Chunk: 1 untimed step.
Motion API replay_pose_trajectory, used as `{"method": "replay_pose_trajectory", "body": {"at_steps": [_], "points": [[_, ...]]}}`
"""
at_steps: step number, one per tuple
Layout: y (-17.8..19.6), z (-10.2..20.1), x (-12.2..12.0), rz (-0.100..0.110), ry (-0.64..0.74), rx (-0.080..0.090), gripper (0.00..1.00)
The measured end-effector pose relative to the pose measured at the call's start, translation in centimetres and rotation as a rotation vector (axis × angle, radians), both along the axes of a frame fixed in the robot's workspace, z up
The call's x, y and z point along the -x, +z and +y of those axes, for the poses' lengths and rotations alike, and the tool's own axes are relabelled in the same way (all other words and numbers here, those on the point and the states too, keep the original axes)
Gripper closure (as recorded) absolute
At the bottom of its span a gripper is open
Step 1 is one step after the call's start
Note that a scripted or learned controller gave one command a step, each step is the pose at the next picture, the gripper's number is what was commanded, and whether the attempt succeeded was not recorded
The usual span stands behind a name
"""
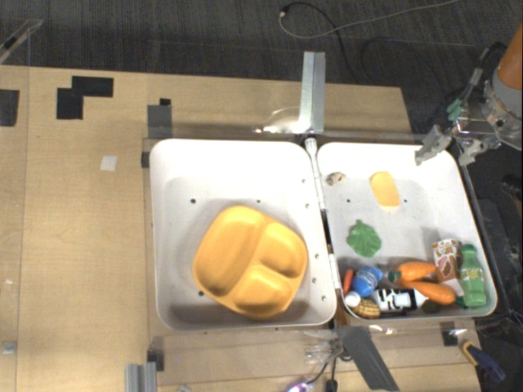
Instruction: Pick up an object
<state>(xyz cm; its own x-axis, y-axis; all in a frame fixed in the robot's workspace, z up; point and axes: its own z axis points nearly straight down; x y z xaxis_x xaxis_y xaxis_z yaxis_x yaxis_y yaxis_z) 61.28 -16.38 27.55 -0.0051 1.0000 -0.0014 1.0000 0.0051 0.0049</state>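
Carrots (426, 280) low in right bin (409, 158); gripper (445, 141) above rim.

No lettering is legible; printing on the small carton (445, 259) and black-and-white bottle (398, 300) stays unreadably blurred.

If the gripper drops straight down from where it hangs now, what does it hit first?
Probably bare floor in the far right corner of the right-hand white bin. The two-finger gripper sits near that rim, apart from the pale yellow oval piece. Depth is unclear, so it may catch the rim.
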Motion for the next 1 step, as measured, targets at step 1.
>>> {"method": "replay_pose_trajectory", "body": {"at_steps": [1], "points": [[-6.69, -1.37, 3.75, 0.000, 0.035, 0.000, 0.00]]}}
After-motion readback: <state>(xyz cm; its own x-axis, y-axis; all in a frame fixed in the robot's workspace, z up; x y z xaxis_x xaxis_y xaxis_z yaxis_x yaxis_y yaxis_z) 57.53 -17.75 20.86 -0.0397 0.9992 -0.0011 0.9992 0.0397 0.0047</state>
